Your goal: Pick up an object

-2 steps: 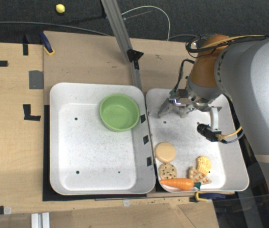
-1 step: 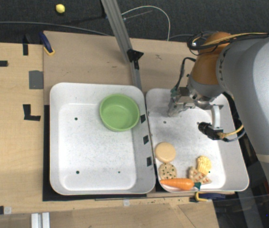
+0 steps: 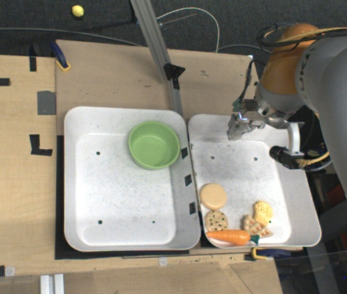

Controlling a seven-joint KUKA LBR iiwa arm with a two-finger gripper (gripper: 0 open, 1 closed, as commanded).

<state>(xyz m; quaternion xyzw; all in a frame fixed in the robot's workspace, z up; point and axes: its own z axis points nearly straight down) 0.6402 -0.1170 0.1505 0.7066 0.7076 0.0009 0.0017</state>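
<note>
My gripper (image 3: 239,127) hangs over the far edge of the right bin (image 3: 295,182), with nothing seen between its fingers. At that bin's near end lie a round tan bun (image 3: 213,196), a dotted cracker (image 3: 216,219), an orange carrot (image 3: 228,237) and a yellow corn piece (image 3: 262,212) with small tan bits beside it. A green bowl (image 3: 154,144) stands upright at the far right of the left bin (image 3: 87,182). The gripper is well apart from all of these.
A grey pole (image 3: 155,35) slants down to the bins' shared far edge. Cables loop behind the arm (image 3: 308,66). A small yellow ball (image 3: 78,10) lies on the dark floor at the far left. Black tape marks dot the wooden bench.
</note>
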